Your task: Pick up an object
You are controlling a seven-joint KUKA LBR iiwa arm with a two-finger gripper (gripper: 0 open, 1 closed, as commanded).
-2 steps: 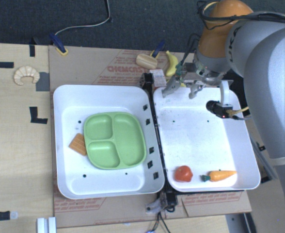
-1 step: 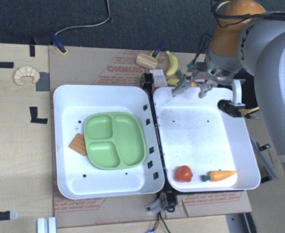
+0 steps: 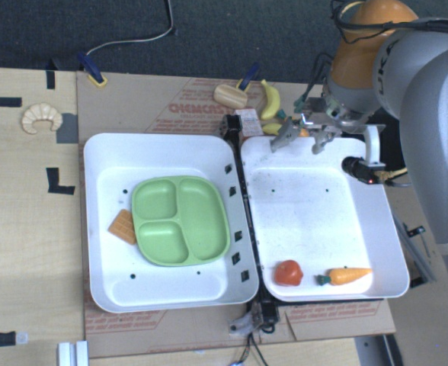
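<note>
My gripper (image 3: 300,139) hangs over the far edge of the right bin (image 3: 315,204), its two fingers spread open with nothing between them. A red tomato (image 3: 288,273) and an orange carrot (image 3: 347,276) lie at the near edge of that bin, far from the gripper. In the left bin (image 3: 110,166) a green divided plate (image 3: 181,220) rests on its floor, and an orange cracker (image 3: 123,226) lies tucked against the plate's left side.
Behind the bins on the cardboard lie a yellow banana (image 3: 270,100), a bread roll (image 3: 230,94) and a small packet (image 3: 248,120). A croissant (image 3: 41,117) sits at the far left on the bench. Blue clamps (image 3: 93,69) hold the cardboard's back edge.
</note>
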